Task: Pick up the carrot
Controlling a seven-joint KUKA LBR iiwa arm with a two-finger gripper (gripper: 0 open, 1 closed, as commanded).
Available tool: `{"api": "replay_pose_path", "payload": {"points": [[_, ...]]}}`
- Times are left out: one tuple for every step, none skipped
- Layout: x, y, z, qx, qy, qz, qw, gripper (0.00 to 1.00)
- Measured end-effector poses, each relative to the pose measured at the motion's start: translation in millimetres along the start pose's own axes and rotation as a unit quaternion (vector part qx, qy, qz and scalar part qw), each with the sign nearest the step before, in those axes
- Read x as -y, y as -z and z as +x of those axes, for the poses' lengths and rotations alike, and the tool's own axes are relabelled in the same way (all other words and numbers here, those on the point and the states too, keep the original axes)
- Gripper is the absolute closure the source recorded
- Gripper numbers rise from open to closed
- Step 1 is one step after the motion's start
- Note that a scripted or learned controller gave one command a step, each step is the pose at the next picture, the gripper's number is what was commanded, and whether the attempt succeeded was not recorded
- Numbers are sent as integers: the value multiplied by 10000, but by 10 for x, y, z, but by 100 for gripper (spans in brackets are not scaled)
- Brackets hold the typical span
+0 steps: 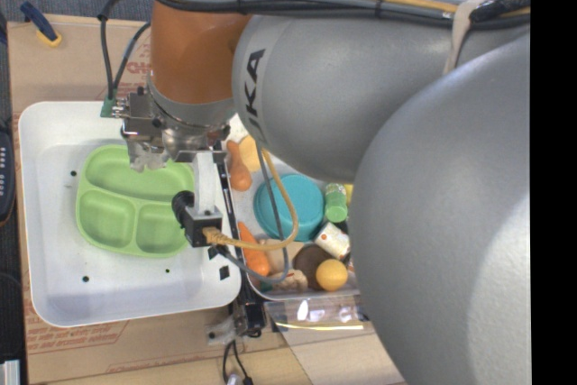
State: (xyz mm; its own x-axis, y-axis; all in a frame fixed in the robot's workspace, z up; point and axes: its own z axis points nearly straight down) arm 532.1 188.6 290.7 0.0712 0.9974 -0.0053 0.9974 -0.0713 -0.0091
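Observation:
An orange tapered piece that looks like the carrot (240, 169) lies at the left edge of the right bin, partly hidden by the arm. My gripper (147, 154) hangs below the orange wrist band, over the upper edge of a green divided plate (117, 214) in the left bin (54, 284). It is left of the carrot and apart from it. I see nothing held in the gripper.
The right bin (306, 313) holds a teal bowl (297, 203), a green cylinder (335, 203), a small white bottle (332, 240), a brown ball (309, 260), a yellow ball (332, 275) and another orange piece (258, 262). The big grey arm covers most of that bin.

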Motion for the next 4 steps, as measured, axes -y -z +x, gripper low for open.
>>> {"api": "replay_pose_path", "payload": {"points": [[-339, -202, 316, 1, -954, -4, 9954, 100], [255, -270, 281, 9, -1867, 17, 9824, 100], [-231, 1521, 314, -39, -2008, -49, 9796, 100], [34, -155, 308, 40, -2480, 64, 9687, 100]]}}
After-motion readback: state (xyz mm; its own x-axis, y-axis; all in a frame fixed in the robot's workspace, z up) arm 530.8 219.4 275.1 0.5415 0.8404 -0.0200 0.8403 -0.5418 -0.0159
